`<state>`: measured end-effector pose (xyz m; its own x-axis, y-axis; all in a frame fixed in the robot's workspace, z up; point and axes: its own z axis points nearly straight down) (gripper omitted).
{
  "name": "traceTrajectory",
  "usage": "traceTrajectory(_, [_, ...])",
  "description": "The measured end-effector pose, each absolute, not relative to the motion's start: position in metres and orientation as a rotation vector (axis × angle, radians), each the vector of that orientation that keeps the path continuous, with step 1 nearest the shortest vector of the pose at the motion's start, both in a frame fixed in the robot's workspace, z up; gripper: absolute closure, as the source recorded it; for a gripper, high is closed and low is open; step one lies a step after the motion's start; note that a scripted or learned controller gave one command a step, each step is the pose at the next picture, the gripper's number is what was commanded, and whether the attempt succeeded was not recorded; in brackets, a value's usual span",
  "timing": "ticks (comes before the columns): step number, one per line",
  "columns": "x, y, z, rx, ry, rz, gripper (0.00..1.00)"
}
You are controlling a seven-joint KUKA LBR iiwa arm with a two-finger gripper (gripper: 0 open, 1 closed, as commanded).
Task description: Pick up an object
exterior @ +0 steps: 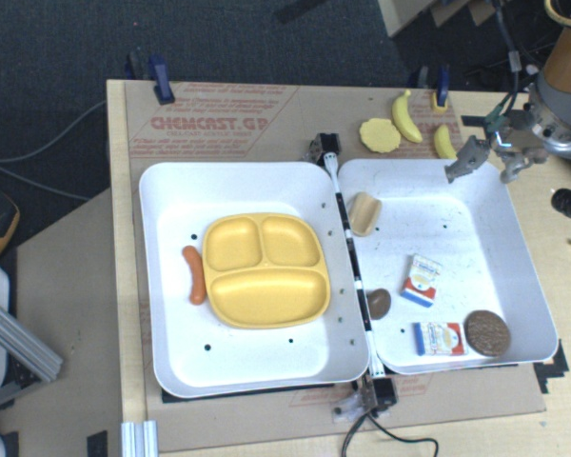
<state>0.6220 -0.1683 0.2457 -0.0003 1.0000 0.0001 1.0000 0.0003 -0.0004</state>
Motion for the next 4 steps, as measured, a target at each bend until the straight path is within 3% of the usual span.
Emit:
traceTrajectory(1, [0.545, -0.136, 0.159, -2.213, -2.21, 0.009, 0.0])
traceTrajectory(2, [0.54, -0.124, 0.087, -2.216, -2.215, 0.006, 0.0])
traceTrajectory(3, [0.542, -0.125, 0.102, -2.224, -2.22, -0.001, 1.0])
traceTrajectory(4, [0.548, -0.035, 0.19, -2.214, -2.235, -0.012, 1.0])
